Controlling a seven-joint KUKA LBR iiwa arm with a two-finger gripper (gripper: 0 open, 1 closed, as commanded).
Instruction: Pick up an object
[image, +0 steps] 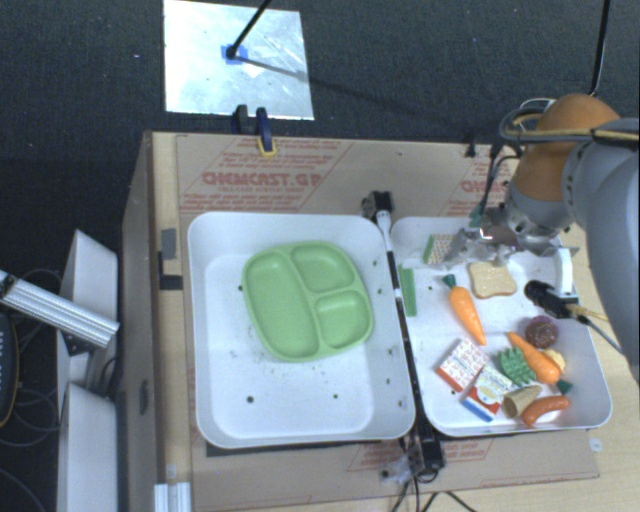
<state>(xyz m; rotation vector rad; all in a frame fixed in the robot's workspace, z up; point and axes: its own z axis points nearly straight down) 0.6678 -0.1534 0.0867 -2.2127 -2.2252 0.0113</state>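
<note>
Toast slice (492, 280), tan with a paler middle and shaped like a small loaf cross-section, lies flat in the right bin (600, 400) near its far edge, just below the gripper (487, 238). The gripper sits low over the bin's far wall, and I cannot tell whether it is spread or clenched, since its metal parts blur together.

That bin also holds two carrots: one carrot (465, 311) lies just beside the toast toward the left, a second carrot (537, 360) lies farther toward the near side. Near the second carrot are one dark purple round piece (543, 329), one leafy green piece (517, 368), one sausage (545, 408) and one cone (519, 401). Two small printed boxes lie close together, a red and white box (461, 364) and another box (488, 390). One green stick (408, 288) rests along the left wall, and one small green card (438, 249) lies near the far corner.

The left bin (230, 400) holds one green divided plate (309, 300) with three compartments. Both bins stand on the table (300, 175).
</note>
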